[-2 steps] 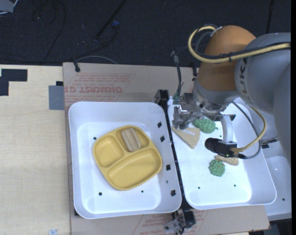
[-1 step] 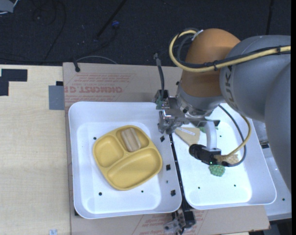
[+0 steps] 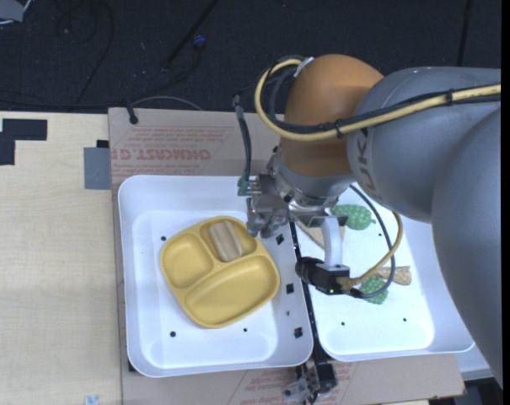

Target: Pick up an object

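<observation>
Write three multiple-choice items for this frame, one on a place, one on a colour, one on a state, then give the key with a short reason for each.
1. Where does the divided plate lie?
A. In the left bin
B. In the right bin
C. On the wooden bench outside the bins

2. What colour is the divided plate?
A. Blue
B. Yellow
C. Red

3. How does the tan block sit?
A. Held up in the air above the bins
B. On the cardboard behind the bins
C. Resting in one of the plate's small compartments

Key:
1 A, the plate rests on the floor of the left bin, beside the wall shared with the right bin.
2 B, its whole surface is yellow against the white bin.
3 C, the block lies in the upper right compartment, next to the gripper.
</observation>
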Controlling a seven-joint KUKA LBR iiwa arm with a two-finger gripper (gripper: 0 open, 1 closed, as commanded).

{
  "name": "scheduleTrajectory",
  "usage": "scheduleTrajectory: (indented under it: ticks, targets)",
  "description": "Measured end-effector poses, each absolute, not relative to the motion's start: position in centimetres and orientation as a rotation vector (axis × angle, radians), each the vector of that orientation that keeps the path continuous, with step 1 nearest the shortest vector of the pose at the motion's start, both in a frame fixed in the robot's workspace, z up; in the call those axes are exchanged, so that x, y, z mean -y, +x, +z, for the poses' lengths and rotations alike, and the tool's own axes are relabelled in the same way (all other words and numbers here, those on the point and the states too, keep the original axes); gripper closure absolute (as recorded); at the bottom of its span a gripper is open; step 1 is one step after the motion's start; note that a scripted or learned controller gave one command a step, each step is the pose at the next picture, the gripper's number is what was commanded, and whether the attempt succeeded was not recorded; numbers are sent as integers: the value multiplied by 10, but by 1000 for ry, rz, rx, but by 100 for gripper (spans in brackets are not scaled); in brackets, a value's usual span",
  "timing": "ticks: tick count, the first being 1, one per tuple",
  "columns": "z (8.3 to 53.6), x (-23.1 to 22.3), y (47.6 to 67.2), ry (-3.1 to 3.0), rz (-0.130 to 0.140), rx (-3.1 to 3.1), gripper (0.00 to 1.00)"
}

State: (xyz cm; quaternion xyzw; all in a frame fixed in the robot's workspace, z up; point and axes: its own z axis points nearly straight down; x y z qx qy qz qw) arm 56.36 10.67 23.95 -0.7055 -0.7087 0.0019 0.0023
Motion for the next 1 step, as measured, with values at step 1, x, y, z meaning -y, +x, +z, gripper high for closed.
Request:
scheduleTrajectory:
  ticks: [1]
  targets:
    - [240,-105,564,-2216,7,2221,0]
